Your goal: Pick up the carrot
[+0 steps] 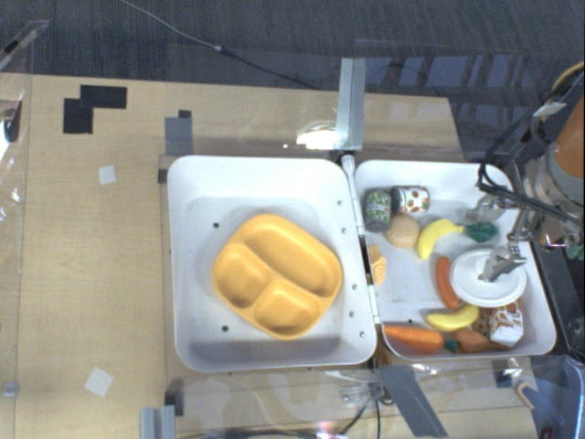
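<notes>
The carrot (pixel 413 338) is orange with a small green tip and lies flat along the front wall of the right bin (pixel 548 337). My gripper (pixel 494 240) hangs over the bin's right half, above the far edge of a white plate (pixel 480 286). It sits well behind and to the right of the carrot. Its two fingers (pixel 500 265) stand apart with nothing between them, so it is open.
Around the carrot in the right bin are two bananas (pixel 437 234) (pixel 452 318), a red sausage (pixel 445 282), two cans (pixel 378 207), a round bun (pixel 402 232), an orange wedge (pixel 376 266) and a small carton (pixel 505 324). The left bin (pixel 192 337) holds a yellow divided tray (pixel 276 274).
</notes>
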`<action>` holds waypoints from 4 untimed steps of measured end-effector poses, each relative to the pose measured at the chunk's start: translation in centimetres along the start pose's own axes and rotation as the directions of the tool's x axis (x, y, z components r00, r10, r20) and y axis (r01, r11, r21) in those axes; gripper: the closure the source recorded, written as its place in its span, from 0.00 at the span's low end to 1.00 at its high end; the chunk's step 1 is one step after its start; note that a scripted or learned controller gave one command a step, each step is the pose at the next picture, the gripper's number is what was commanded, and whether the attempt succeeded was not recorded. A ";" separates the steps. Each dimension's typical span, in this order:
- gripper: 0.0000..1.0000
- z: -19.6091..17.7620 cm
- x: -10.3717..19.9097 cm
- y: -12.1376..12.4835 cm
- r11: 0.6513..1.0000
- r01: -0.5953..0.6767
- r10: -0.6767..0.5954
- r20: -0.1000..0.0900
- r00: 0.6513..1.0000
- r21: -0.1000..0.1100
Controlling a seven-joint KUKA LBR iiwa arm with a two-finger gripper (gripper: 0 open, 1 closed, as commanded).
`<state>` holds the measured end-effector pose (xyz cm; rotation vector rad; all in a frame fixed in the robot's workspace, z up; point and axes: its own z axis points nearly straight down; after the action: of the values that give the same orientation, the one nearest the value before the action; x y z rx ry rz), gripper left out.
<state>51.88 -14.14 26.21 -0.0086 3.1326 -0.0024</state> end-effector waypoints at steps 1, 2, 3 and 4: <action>0.00 13.2 1.6 5.6 0.996 -0.088 0.088 -0.010 0.996 -0.004; 0.00 11.4 2.2 4.7 0.882 -0.471 0.471 0.000 0.882 0.000; 0.00 14.1 2.0 5.6 0.550 -0.835 0.835 -0.004 0.550 0.004; 0.00 7.6 2.4 9.1 0.085 -0.996 0.996 -0.002 0.085 0.002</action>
<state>49.46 -5.08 18.57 2.1153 2.3159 0.0079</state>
